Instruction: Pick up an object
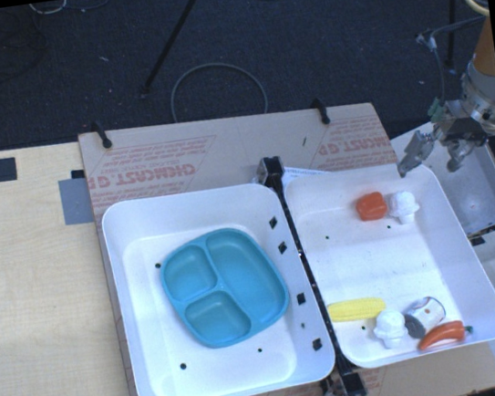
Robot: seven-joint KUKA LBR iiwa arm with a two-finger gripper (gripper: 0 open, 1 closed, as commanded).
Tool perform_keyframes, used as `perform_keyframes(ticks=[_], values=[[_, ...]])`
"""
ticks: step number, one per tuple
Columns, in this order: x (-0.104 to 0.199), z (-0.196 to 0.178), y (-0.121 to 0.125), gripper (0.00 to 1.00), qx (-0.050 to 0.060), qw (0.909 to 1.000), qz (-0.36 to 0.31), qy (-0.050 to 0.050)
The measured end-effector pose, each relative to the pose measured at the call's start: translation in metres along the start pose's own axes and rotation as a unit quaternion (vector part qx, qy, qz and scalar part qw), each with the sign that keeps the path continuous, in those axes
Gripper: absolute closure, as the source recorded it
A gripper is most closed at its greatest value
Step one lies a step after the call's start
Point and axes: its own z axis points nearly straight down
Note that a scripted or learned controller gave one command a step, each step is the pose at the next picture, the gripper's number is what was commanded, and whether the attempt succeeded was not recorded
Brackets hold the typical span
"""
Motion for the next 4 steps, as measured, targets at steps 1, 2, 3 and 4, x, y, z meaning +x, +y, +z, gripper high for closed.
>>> perform_keyframes(ticks=[1,2,3,4], values=[[0.0,-0.008,0.002,0.0,-0.007,1.0,-0.001,-0.002],[0.002,0.035,0.003,0.0,-0.004,1.0,-0.001,-0.001],[0.001,0.079,0.006,0.0,-0.004,1.0,-0.001,-0.001],[0.004,0.138,0.004,0.0,-0.008,1.0,-0.001,-0.003]])
